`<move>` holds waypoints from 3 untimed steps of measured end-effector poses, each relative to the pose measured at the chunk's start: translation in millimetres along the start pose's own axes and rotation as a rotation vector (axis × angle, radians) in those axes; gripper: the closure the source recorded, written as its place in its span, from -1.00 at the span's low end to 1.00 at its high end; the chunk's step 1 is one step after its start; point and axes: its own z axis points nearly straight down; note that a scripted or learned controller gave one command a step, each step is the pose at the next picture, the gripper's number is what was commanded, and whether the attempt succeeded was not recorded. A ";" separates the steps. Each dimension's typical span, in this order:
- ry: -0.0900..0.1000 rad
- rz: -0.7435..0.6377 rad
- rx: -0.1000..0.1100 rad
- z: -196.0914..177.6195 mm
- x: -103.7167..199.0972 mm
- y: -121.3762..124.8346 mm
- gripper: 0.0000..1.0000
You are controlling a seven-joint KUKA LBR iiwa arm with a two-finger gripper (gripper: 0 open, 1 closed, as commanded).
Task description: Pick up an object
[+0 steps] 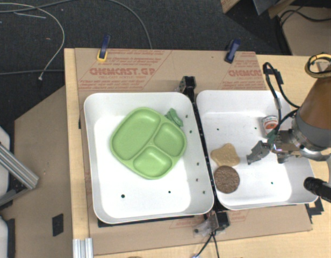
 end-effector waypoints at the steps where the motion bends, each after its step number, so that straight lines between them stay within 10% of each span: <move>1: -0.002 -0.003 -0.012 -5.4 0.2 2.9 -1.00; 3: -0.002 -0.003 -0.011 104.0 -7.1 0.2 -1.00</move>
